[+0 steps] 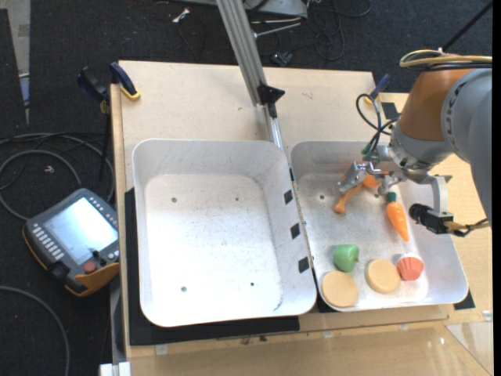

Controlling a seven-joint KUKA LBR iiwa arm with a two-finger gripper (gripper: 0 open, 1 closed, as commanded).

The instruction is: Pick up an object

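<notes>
My gripper (366, 175) hangs over the upper middle of the right bin (313, 171), its metal fingers (350, 178) pointing down and left. A thin orange stick-shaped piece (344, 198) slants from between the fingers toward the bin floor, and the gripper is shut on its upper end. Its lower tip is close to the floor or touching it; I cannot tell which. A carrot (398, 218) with a green top lies just right of the gripper.
Along the right bin's front edge lie a green lump (344, 255), two tan discs (340, 288) (383, 276) and a red-and-white piece (409, 268). The left bin (156, 210) sits alongside. A slanted metal bar (243, 45) reaches the divider between the bins.
</notes>
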